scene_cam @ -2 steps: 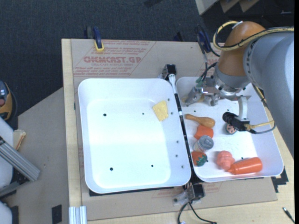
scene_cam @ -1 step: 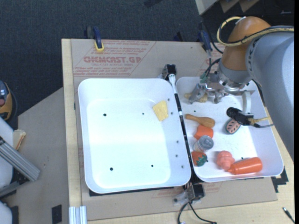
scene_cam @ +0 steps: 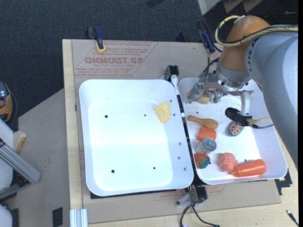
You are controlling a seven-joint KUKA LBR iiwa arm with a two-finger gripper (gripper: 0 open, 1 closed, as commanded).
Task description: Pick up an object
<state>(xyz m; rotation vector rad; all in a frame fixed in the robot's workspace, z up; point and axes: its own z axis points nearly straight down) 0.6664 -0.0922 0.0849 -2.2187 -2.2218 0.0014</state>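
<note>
Two bins (scene_cam: 128,186) before me, side by side. Gripper (scene_cam: 204,94) low in right bin's far left corner, over small tan piece (scene_cam: 204,99); I cannot tell grip state. I'd drop straight, close gently, lift clear of divider wall. Toys (scene_cam: 207,134) crowd right bin's centre and near edge; left bin offers open floor beyond yellow block (scene_cam: 163,111).

one fixed camera | above bench (scene_cam: 71,126) | slanted downward | both bins in frame

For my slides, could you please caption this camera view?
Grey arm's gripper low in the right white bin of small toys; flat yellow piece alone in left white bin.
</note>
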